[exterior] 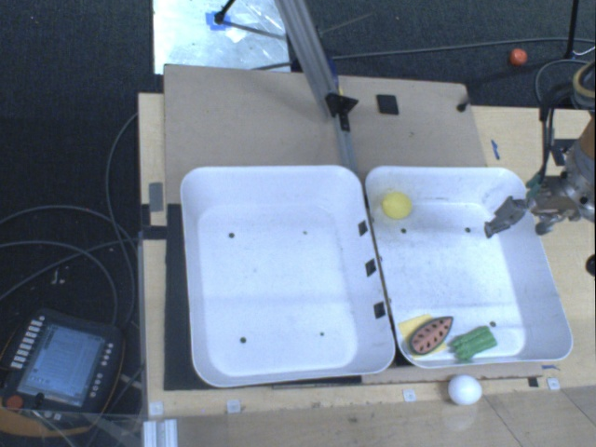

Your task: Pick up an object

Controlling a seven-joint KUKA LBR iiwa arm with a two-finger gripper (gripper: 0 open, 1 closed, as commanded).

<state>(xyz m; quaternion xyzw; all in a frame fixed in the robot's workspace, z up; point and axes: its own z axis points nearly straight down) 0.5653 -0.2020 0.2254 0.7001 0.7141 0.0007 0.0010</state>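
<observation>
Arm: the grey arm comes in from the right edge, over the right bin's far right corner.
Claw: the dark metal claw (495, 225) hangs above the right-hand shallow white bin (535, 291), near its right wall; its tips look close together with nothing seen between them, but how far they are parted cannot be told.
Yellow ball: a small round yellow ball (397, 205) lies in the right bin's far left corner, well apart from the claw.
Near corner items: a yellow wedge-shaped piece (413, 325), a reddish-brown oval with dark specks (432, 335) touching it, and a green ridged, pickle-like piece (473, 342) just beside them, all in the right bin's near left part.
White ball: a small white ball (465, 389) rests on the surface (521, 417), just outside the right bin's near rim.
Left bin: the left-hand shallow white bin (279, 268) sits beside the right one, their walls touching.
</observation>
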